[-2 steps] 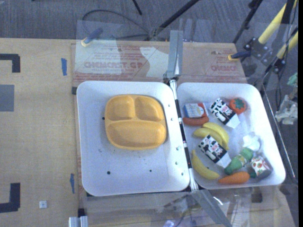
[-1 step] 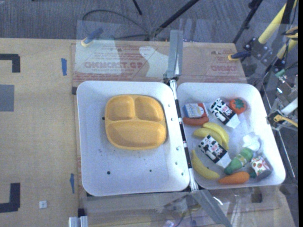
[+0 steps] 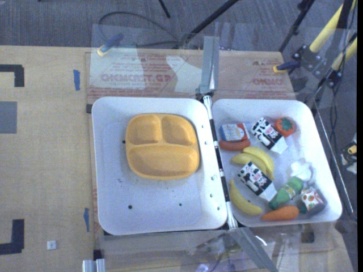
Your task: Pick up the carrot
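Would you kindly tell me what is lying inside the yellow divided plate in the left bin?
The yellow divided plate shows three compartments with nothing visible in them. Whatever lies beneath it on the left bin floor is covered.

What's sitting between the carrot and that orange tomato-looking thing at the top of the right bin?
In the camera view, between the carrot and the tomato lie a green bottle and a small white crumpled item.

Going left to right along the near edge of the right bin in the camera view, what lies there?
Banana → carrot → small patterned carton, in the bin's near right corner.
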Controlling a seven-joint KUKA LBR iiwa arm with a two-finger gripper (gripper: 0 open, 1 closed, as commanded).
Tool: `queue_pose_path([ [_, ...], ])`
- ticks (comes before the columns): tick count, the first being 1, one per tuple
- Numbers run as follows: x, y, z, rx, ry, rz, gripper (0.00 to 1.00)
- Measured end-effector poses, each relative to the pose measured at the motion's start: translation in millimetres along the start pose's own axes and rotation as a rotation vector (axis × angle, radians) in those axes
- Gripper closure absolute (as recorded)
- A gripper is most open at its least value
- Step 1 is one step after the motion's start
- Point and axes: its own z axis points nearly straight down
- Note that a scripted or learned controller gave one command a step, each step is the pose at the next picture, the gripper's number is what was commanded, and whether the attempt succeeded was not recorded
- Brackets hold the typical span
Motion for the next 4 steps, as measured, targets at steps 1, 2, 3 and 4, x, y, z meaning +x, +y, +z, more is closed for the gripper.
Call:
queue_pose_path([
  [1,0.0,0.4,-31.2,-0.006,0.002,0.173,1.0],
  [2,0.7,0.2,-40.6,-0.006,0.001,0.171,1.0],
  [3,62.0,24.5,-63.1,-0.005,0.003,0.172,1.0],
  [4,88.7,33.8,-29.1,-0.002,0.001,0.171,1.0],
])
